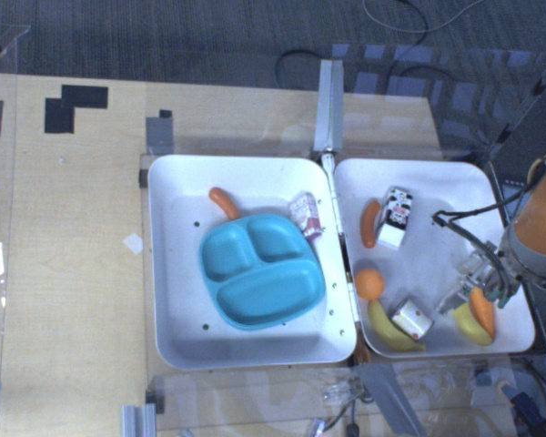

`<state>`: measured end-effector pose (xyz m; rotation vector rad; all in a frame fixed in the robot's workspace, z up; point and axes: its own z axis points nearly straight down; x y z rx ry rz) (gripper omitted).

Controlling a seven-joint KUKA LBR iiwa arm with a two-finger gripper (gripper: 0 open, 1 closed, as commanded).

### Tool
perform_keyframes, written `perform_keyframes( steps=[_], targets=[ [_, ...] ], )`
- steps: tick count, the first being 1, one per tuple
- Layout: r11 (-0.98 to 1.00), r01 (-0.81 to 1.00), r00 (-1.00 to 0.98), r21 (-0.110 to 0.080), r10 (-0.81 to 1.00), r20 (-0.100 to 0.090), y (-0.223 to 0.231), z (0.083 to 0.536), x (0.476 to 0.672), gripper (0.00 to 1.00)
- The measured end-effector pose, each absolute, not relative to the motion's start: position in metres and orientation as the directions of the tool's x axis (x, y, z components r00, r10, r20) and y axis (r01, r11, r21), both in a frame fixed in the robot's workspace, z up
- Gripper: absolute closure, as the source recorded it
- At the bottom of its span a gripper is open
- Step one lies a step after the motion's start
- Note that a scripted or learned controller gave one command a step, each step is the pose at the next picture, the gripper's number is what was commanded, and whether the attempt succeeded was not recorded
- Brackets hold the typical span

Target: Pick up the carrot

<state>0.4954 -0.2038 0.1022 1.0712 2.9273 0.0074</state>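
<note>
The carrot [482, 311] is a short orange tapered piece lying in the right bin [455, 176] near its front right corner, with a yellow fruit [471, 329] against its lower side. My gripper [489, 283] hangs right over the carrot's upper end, touching or nearly touching it. The grey arm with its orange band [539, 215] comes in from the right edge. The gripper's metal parts hide the carrot's top end.
Also in the right bin are an orange [370, 284], a banana [389, 329], a small white box [411, 319], a cow-print carton [396, 215] and a reddish sausage [370, 223]. The left bin [168, 271] holds a blue divided plate [262, 269], an orange sausage [223, 202] and a small packet [306, 214].
</note>
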Motion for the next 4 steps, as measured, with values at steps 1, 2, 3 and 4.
perform_keyframes(
  steps=[1, 2, 3, 4],
  targets=[
    [0.763, 0.646, -0.763, 0.018, 0.646, -0.029, -0.204, 0.114, 0.499, 1.00],
    [0.685, 0.728, -0.685, 0.005, 0.728, -0.008, -0.156, 0.230, 0.490, 1.00],
    [0.684, 0.729, -0.684, 0.005, 0.729, -0.008, -0.157, 0.229, 0.489, 0.00],
    [0.749, 0.663, -0.749, 0.008, 0.663, -0.019, -0.208, 0.091, 0.520, 0.00]
  ],
)
